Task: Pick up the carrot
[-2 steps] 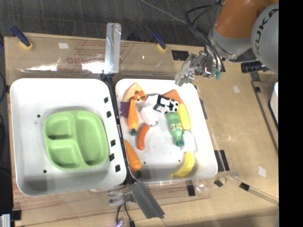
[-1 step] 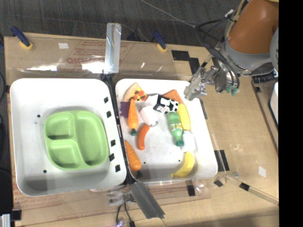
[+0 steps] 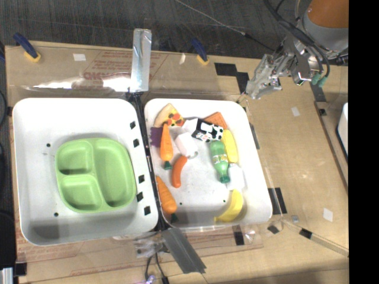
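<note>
Two orange carrot-like pieces lie in the right bin (image 3: 254,176). One carrot (image 3: 166,144) lies lengthwise near the bin's upper left, beside a purple piece (image 3: 156,136). The other carrot (image 3: 166,197) rests against the bin's lower left wall. A reddish-orange sausage (image 3: 177,171) sits between them. My gripper (image 3: 263,87) hangs above the bench beyond the bin's upper right corner, well away from both carrots. It is open, with nothing between its fingers.
The right bin also holds a pizza slice (image 3: 170,116), a black-and-white toy (image 3: 207,132), a green bottle (image 3: 220,162), a yellow piece (image 3: 230,145) and a banana (image 3: 233,207). A green divided plate (image 3: 95,173) fills the left bin (image 3: 23,135).
</note>
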### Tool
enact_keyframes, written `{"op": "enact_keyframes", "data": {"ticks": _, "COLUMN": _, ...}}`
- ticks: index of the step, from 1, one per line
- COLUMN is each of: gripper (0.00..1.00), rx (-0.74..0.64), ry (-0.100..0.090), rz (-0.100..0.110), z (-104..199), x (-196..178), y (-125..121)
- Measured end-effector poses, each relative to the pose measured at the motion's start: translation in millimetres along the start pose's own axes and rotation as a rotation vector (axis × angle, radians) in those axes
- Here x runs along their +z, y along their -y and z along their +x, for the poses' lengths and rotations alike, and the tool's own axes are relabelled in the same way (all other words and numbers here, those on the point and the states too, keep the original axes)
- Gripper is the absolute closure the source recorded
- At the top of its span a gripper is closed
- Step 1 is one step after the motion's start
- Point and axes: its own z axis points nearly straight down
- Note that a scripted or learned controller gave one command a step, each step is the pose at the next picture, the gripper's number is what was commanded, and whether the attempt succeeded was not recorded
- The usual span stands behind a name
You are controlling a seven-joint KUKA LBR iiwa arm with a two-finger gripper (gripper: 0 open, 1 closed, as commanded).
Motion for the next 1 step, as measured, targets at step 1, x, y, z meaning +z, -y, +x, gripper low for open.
{"op": "enact_keyframes", "data": {"ticks": 1, "gripper": 1.00, "rx": -0.166, "ry": -0.003, "rz": -0.001, "z": 65.6, "x": 22.8, "y": 5.6}}
